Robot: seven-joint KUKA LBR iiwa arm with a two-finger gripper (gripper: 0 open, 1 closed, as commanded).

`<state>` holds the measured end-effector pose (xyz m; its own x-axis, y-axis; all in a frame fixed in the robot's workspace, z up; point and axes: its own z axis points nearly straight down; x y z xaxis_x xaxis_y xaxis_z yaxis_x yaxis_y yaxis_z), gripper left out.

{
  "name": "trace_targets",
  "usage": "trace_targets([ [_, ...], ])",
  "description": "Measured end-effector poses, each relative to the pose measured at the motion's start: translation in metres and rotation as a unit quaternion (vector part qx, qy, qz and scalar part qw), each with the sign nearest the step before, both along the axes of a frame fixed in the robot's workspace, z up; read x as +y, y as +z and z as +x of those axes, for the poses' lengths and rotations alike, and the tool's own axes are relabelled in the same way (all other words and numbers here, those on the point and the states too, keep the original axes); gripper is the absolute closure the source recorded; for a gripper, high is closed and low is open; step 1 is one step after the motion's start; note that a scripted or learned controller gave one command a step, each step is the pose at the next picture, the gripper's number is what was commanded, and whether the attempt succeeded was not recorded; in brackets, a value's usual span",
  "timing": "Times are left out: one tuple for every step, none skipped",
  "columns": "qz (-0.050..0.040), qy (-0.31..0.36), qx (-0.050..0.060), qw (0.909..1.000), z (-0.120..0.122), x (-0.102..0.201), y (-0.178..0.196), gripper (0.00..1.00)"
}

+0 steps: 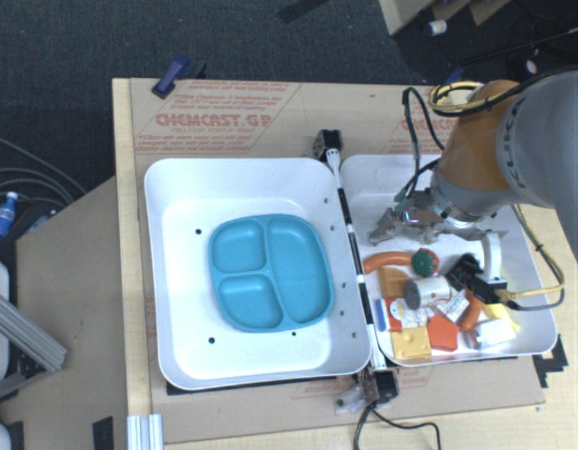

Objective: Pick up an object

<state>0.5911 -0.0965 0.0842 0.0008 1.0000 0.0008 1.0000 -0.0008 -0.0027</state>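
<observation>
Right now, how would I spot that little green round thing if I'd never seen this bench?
Find the right-hand white bin, the one crowded with small toys, beside the bin holding the blue divided plate. Near the top of the toy pile, just under the robot's gripper, sits the green ball. It is the only dark green, round piece among orange, yellow and white ones.

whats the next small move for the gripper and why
Probably a short drop toward the pile of small objects. The gripper sits over the upper part of the right bin, above that clutter, with nothing visibly between its fingers, so nothing looks picked yet.
</observation>
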Motion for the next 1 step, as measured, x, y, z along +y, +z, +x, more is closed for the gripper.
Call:
trace_targets([
  [-0.0006, 0.001, -0.002, 1.0, 0.0757, -0.0015, 0.001, 0.0],
])
